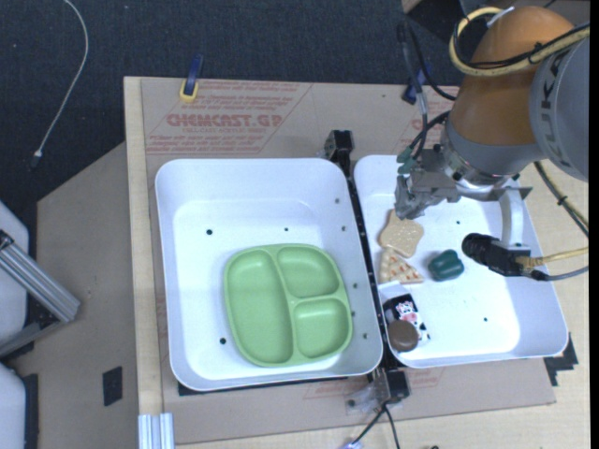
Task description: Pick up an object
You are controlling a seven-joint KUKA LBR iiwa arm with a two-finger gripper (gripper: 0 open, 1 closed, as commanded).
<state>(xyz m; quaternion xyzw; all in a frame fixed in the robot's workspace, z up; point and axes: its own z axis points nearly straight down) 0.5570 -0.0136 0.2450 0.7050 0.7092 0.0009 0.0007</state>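
Note:
My gripper [408,210] hangs over the right bin [524,335], at its upper left part, just above a beige bread-shaped toy [401,238]. Below that toy lies a waffle-like orange and cream piece [397,270]. A dark green rounded object [445,267] sits to the right of these. Near the bin's front left corner rests a small black and white item with a brown disc [404,323]. Nothing shows between the fingers.
The left bin [187,195] holds a light green divided plate [285,303]. A black clamp [339,144] stands at the back between the bins. The right half of the right bin is bare white floor.

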